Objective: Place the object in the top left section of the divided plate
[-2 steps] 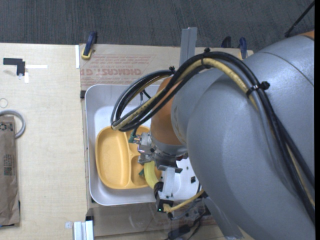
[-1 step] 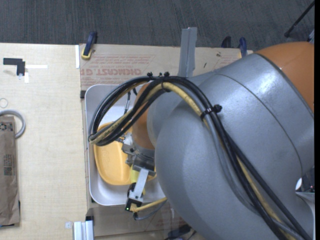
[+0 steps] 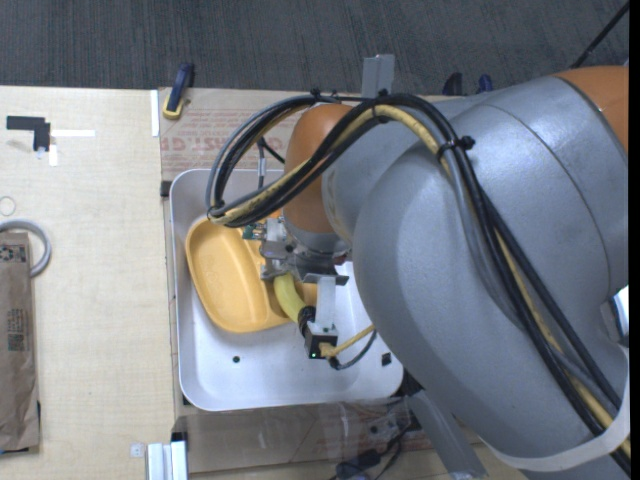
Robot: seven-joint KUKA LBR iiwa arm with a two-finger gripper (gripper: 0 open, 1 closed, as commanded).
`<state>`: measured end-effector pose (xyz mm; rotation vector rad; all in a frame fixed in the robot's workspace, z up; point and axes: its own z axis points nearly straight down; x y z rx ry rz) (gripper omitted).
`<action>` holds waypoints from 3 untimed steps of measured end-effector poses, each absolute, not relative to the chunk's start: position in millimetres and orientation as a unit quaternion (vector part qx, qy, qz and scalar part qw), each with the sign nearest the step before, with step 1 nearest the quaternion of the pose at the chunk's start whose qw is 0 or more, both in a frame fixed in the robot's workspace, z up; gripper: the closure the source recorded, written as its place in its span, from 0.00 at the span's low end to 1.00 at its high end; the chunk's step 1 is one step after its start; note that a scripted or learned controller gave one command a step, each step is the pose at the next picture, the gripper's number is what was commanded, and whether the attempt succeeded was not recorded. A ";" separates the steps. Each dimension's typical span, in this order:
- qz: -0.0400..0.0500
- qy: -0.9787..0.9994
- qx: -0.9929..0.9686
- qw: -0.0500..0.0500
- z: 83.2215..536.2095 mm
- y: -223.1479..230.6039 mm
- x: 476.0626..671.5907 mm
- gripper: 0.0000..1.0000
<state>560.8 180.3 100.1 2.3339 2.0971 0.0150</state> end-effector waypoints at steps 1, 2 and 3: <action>0.004 0.673 0.739 -0.001 95.5 125.2 561.3 1.00; -0.020 0.586 0.810 -0.005 103.7 186.6 594.9 1.00; 0.006 0.473 0.881 0.005 103.2 188.1 527.4 1.00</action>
